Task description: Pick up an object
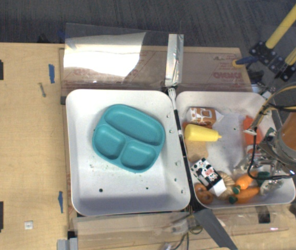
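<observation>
Left bin (80, 155): teal divided plate (128, 137) in its middle, wide and flat, poor pick. Right bin (226, 104): yellow bottle (202, 134) near the left wall, prob. light, stiff, slick, so take it across the body; cow-print carton (205, 172) and carrot (248, 193) by the near edge. Gripper (260, 166) low at the right edge over the carrot; spread or pinching, can't tell.

Teal divided plate (128, 137) — smooth, slightly glossy plastic; white bins (80, 155) matt; bench top (17, 139) dull, cardboard-like brown.
</observation>
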`<state>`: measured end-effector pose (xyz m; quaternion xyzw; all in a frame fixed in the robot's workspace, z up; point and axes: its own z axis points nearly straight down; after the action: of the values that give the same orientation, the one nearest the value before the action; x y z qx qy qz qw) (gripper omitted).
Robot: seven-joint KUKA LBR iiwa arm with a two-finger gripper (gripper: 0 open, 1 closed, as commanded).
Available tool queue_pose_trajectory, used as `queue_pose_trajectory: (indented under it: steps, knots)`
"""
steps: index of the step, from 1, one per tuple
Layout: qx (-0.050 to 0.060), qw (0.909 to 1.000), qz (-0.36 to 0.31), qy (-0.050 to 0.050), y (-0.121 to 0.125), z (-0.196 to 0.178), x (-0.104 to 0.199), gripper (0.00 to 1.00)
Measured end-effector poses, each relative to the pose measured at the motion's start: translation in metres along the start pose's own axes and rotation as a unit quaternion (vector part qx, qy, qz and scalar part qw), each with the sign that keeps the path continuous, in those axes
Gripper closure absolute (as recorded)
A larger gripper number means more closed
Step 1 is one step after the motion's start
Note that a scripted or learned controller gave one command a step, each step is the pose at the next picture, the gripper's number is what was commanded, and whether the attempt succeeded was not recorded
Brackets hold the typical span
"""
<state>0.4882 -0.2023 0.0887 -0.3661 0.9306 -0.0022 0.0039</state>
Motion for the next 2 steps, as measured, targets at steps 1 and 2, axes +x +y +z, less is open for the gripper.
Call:
queue_pose_trajectory:
  steps: [1, 2]
  knots:
    - [0.002, 1.0000, 0.006, 0.000, 0.003, 0.000, -0.003, 0.00]
    - [0.009, 0.9999, 0.006, -0.007, 0.000, -0.014, -0.009, 1.00]
